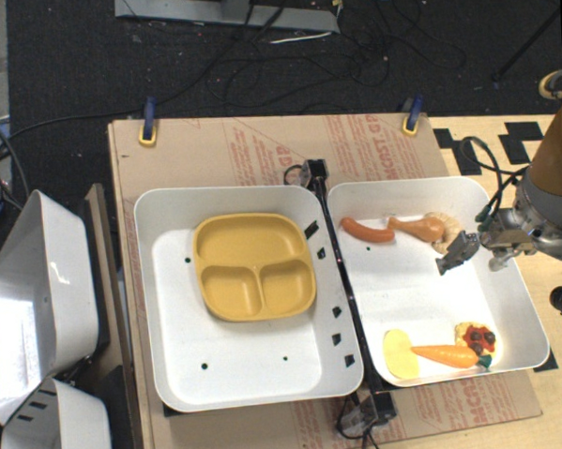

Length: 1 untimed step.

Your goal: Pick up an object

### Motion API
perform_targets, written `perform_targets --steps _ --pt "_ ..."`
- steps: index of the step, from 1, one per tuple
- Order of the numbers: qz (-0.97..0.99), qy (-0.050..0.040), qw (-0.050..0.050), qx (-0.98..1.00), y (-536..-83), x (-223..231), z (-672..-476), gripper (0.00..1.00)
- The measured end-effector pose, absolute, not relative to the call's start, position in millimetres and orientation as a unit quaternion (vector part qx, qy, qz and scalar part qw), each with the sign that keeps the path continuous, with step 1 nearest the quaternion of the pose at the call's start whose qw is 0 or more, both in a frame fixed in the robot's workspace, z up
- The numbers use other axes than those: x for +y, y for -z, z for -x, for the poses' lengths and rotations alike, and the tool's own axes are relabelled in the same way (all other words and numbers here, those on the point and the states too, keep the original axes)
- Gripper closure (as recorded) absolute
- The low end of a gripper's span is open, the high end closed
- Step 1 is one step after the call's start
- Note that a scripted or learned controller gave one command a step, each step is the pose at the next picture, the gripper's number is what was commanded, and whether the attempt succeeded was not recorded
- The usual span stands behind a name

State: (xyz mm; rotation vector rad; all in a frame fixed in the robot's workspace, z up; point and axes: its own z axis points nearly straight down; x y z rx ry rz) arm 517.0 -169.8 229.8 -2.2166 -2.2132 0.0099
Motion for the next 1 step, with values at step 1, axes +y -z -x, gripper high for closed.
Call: perform_targets --steps 1 --pt "0.707 -0.0004 0.000 -0.707 -235.0 -169.5 -519.4 0.00"
